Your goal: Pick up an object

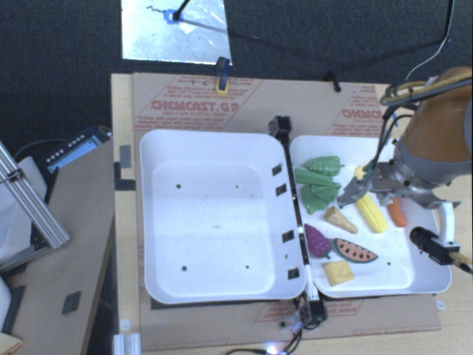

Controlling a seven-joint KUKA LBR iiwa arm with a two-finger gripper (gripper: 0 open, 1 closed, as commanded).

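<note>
Two white bins (214, 154) share the bench; toy food fills the right one. Hanging released, the gripper (353, 193) sits just beside the corn (372, 213). Best to straddle the corn squarely before closing.

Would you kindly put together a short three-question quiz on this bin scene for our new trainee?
1. True or false: the toy food lies in the left white bin.
2. Which item lies nearest the gripper? A) the yellow plastic corn cob B) the square tan cracker C) the purple grape bunch
3. Fill in: the red watermelon slice lies between the beige cone-shaped piece and the ____.

Key
1. False: the food lies in the right white bin.
2. A
3. Square tan cracker, at the bin's near edge.
</note>
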